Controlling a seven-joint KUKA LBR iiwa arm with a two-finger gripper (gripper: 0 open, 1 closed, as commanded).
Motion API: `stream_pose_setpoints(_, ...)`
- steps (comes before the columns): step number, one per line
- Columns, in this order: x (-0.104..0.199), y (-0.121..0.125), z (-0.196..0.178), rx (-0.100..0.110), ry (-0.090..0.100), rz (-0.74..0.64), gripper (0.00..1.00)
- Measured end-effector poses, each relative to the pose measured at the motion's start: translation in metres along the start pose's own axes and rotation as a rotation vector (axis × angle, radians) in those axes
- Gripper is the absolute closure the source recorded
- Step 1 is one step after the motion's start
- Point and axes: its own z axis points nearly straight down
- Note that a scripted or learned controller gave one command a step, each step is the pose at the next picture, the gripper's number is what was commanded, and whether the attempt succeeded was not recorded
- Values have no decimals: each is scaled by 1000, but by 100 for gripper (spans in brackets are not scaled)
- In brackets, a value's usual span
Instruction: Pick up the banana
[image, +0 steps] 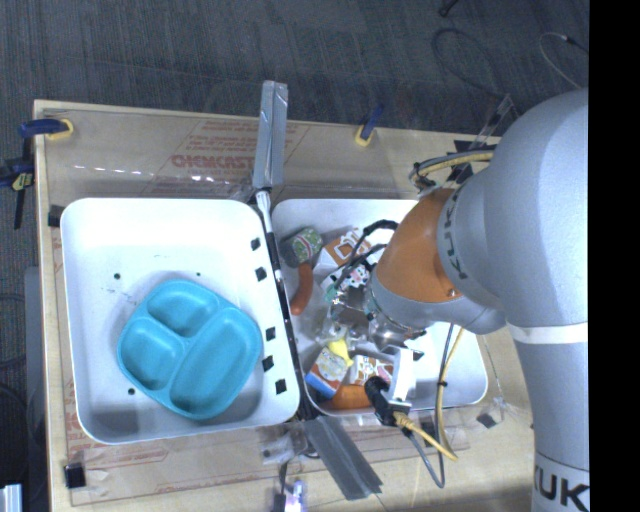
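Fingers (345, 318) low in right bin (470, 385) clutter (opening can't tell, wrist blocks view).

Robot lab: clamped bench (150, 150), white bins (90, 240).

blue tray (190, 350); white bins (90, 300); orange band (420, 265)

One fixed cam above the worktop (150, 140), looking down at a slant, mid-range. Takes in both white bins: left bin (90, 250), right bin (465, 375). Arm (530, 220) enters from frame right, bulking large.
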Motion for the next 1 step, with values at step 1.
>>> stream_pose_setpoints(1,51,41,-91,-1,1,-12,100)
